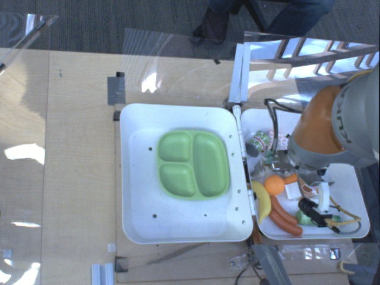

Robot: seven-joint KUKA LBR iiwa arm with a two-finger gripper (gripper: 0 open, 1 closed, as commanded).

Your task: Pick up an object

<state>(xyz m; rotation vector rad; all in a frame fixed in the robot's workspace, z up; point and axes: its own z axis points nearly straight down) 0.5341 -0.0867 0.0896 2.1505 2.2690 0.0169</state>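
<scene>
The claw (280, 168) sits low in the right bin (350, 183), at the right of the frame, tucked under the arm (320, 129). Whether it is open or closed cannot be told from this angle, and nothing can be seen gripped in it.

The nearest likely target is the orange ball (274, 185), which lies just below the claw near the bin's left wall. It touches or nearly touches the banana (261, 200) at its lower left. A reddish sausage (285, 219) lies slanted just below both.

The ball looks light and smooth. Being round, it would probably roll or squirt sideways under an off-centre squeeze, so the grip should close across its widest part from straight above. The banana and sausage look like toy food, light and fairly stiff, and are best taken across their narrow middles.

The arm's bulk hides much of the bin floor at the upper right. A crumpled wrapper (261, 140) near the bin's upper left is too jumbled to identify. A small green scrap (303, 217) at the lower right is partly covered.

The left bin (136, 159), in mid-frame, holds a green plate (196, 162) with three compartments.
</scene>
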